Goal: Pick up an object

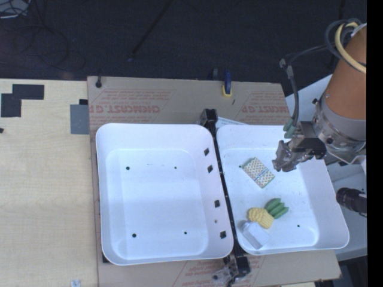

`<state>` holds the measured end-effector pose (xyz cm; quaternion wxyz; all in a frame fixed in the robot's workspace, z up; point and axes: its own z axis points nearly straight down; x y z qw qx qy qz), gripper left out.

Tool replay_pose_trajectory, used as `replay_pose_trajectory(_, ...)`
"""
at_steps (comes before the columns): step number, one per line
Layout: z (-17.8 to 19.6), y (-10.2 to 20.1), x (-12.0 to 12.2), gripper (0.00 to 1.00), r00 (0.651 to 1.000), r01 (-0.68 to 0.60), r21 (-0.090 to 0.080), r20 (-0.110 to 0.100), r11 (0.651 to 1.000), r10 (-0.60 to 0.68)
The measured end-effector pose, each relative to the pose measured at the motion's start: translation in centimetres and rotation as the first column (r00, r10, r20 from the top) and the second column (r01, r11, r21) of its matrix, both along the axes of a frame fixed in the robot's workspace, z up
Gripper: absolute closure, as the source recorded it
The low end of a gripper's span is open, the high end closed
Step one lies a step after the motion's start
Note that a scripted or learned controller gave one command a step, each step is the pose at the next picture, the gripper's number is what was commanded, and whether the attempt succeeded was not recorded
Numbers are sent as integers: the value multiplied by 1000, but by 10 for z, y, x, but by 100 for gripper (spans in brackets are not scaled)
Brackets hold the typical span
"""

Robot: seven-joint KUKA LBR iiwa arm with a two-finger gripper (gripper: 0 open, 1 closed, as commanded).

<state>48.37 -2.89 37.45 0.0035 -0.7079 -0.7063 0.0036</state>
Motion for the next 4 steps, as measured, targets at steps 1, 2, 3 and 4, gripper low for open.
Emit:
replay_pose_trajectory(1, 9, -1, 0, 100, 1000, -2, 0, -3, 1000, 2)
replay_pose_trajectory(2, 18, -2, 0, 100, 1000, -5, 0, -6, 1000, 5)
replay_pose_trajectory(3, 28, -2, 1, 100, 1000, -9, 0, -9, 1000, 9)
replay_pose_trajectory(4, 37, -3, 1, 100, 1000, -16, -1, -11, 1000, 16)
